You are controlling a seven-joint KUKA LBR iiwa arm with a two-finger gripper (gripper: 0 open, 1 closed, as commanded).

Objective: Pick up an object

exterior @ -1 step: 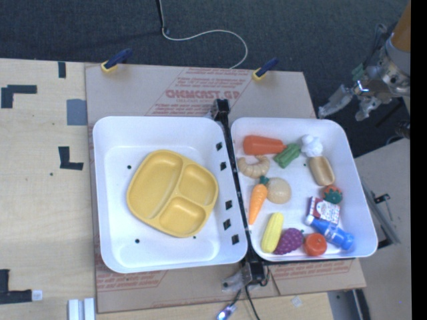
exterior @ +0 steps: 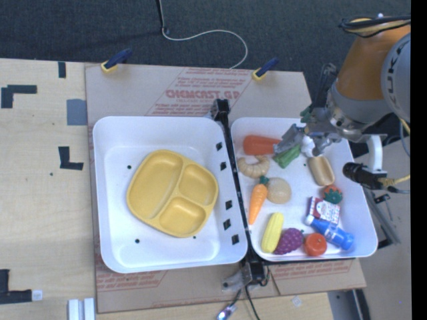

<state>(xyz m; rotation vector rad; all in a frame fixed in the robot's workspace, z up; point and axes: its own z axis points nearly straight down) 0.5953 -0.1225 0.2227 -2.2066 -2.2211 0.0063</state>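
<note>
Over right bin [exterior: 360, 199], arm reaches from right, wrist low; pincer [exterior: 291, 149] clenched around green toy [exterior: 287, 156].

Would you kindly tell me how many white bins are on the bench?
2. The left bin holds a yellow divided plate; the right bin, touching it along the middle, holds the toy food, where the gripper is.

One fixed camera sits above the table [exterior: 40, 179] and looks down at a slant, far enough back to take in both white bins: the left bin [exterior: 107, 199] and the right bin [exterior: 360, 212]. The arm [exterior: 373, 65] enters from the right side of the view.
</note>
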